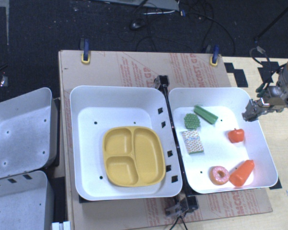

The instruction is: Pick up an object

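The right bin [259, 128] holds several items: a green cucumber-like stick [205, 114], a round green textured ball [192, 121], a patterned sponge block [193, 142], a small red tomato [236, 135], a pink-frosted donut [219, 175] and an orange carrot [242, 172]. My gripper [253, 112] hovers at the right rim of that bin, above and right of the tomato. Nothing shows between its fingers, and their spread is too small and dark to read.
The left bin [86, 128] holds a yellow divided plate [133, 155]. A black divider [172, 138] runs between the bins. Both stand on a cardboard sheet [125, 68] held by two clamps at the back. White bin lids [19, 128] lie at the far left.
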`<state>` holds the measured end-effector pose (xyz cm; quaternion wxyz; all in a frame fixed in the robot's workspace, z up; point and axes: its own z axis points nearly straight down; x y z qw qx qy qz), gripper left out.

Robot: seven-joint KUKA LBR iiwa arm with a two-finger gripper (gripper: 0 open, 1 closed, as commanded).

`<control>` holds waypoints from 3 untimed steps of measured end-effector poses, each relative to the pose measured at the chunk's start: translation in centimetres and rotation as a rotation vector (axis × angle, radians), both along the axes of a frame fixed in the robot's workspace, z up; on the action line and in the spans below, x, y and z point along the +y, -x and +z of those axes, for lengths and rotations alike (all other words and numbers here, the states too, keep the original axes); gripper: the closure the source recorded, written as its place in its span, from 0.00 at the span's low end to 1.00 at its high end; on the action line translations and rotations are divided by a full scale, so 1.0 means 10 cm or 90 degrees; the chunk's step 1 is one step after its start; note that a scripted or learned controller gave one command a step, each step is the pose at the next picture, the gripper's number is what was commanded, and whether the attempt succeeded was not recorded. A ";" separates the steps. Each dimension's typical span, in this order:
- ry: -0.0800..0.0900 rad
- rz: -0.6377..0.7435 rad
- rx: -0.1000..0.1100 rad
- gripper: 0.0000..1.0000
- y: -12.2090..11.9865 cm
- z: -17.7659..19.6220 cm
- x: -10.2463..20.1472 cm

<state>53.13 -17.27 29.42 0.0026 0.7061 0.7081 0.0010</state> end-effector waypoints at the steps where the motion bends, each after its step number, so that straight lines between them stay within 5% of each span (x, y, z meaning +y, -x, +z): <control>1: -0.002 0.003 0.004 1.00 -0.11 -0.19 0.44; 3: -0.002 0.003 0.002 1.00 -0.42 -0.25 1.45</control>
